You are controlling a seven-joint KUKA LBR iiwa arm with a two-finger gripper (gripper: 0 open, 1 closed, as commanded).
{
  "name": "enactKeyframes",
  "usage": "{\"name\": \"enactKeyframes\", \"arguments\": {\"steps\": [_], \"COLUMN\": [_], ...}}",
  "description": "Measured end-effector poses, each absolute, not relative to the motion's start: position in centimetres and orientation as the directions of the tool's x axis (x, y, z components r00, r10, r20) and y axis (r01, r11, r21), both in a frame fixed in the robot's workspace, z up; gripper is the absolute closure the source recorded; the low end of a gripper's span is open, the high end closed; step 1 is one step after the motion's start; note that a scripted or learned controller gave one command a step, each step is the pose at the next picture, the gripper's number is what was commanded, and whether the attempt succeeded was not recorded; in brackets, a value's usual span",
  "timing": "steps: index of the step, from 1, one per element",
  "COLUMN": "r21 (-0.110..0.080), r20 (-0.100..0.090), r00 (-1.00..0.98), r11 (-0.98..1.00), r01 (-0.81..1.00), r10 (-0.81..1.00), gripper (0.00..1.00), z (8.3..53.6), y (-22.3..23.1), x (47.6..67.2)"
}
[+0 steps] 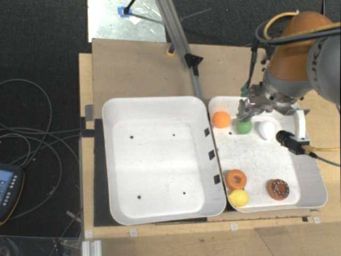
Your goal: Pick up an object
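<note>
Both white bins (160,111) look like smooth matt plastic; beneath them the bench (138,68) looks like matt brown board.

A grey tripod leg (178,33) slants over the bench, with black cables (32,137) and a tablet (8,188) at left.

You see six small objects, all in the right bin (314,193). An orange ball (221,119) lies at 11 o'clock, near the divider. Just beside it, toward 12 o'clock, sits a green ball (244,127), and next comes a white egg-shaped piece (266,129). At 7 o'clock an orange ring (236,178) lies flat, touching a yellow ball (238,197). A brown sprinkled doughnut (278,189) lies flat at 5 o'clock.
</note>
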State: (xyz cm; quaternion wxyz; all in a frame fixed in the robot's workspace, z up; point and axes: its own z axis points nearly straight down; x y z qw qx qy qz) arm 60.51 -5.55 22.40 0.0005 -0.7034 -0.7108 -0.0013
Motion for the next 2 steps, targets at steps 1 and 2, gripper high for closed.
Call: {"name": "enactKeyframes", "arguments": {"steps": [1,2], "r21": [-0.001,0.002], "r20": [0.002,0.003], "r00": [-0.011,-0.011], "r11": [0.011,0.011], "r01": [1.000,1.000], "r10": [1.000,1.000], "gripper": [1.00,1.00], "z": [21.6,23.0], "y": [-0.4,4.8], "x": [58.9,58.1]}}
